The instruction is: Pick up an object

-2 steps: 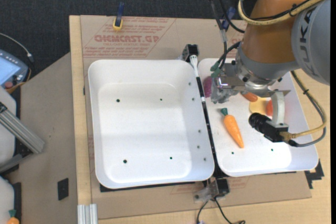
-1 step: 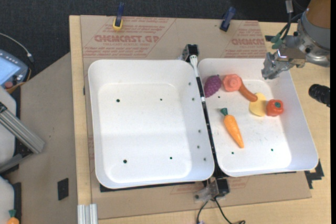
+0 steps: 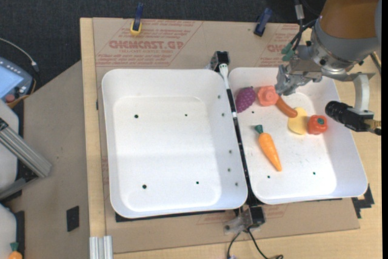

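The gripper point(image 3: 286, 87) hangs low over the far part of the right bin point(image 3: 339, 182), its dark fingertips just above the sausage-shaped orange piece point(image 3: 287, 108) and right beside the pink toy point(image 3: 267, 96); whether its fingers are spread or drawn together, I cannot tell, and nothing is seen between them.

Nearest the camera, within that same bin, lies the carrot point(image 3: 269, 148), slanted, its green stub pointing toward the far rim. A little farther and to the right sit the pale yellow piece point(image 3: 297, 125) and the red tomato-like toy point(image 3: 317, 124), touching each other. Beyond them the orange sausage piece lies at a slant, its upper end under the gripper. The pink toy and the purple grape cluster point(image 3: 245, 99) stand side by side near the divider between the bins, the grapes closest to it.

The left bin point(image 3: 121, 130) lies alongside, on brown cardboard point(image 3: 182, 39) held at its far edge by two clamps point(image 3: 137, 21).
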`<state>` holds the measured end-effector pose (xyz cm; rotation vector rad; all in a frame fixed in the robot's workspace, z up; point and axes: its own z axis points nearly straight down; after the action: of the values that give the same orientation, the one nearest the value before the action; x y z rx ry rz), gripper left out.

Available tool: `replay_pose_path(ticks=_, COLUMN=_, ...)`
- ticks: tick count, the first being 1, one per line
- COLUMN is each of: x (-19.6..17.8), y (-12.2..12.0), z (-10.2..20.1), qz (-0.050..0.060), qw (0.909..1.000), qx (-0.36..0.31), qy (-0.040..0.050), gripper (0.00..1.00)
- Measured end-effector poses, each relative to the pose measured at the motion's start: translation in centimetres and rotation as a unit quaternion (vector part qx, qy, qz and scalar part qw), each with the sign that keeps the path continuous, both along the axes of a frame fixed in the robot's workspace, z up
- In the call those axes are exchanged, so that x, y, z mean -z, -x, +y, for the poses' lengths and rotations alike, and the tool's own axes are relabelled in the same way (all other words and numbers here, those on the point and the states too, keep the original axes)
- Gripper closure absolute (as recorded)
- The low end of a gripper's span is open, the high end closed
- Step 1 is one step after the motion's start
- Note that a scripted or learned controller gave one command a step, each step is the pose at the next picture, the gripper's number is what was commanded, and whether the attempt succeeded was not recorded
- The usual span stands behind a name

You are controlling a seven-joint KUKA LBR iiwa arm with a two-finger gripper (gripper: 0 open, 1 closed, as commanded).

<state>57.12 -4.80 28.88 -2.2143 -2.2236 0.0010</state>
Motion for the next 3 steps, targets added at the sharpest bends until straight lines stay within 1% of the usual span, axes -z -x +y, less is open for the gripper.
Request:
replay_pose_path(ticks=1, x=3.5, y=3.4, z=3.3, qz=0.002, qw=1.0000, qx=0.001, qy=0.0000, gripper=1.00)
replay_pose_path(ticks=2, x=-0.1, y=0.8, z=10.3, qz=-0.004, qw=1.0000, qx=-0.001, qy=0.0006, gripper=1.00)
replay_pose_path(ticks=3, x=1.4, y=5.1, z=10.9, qz=0.001, qw=1.0000, qx=0.002, qy=0.0006, gripper=1.00)
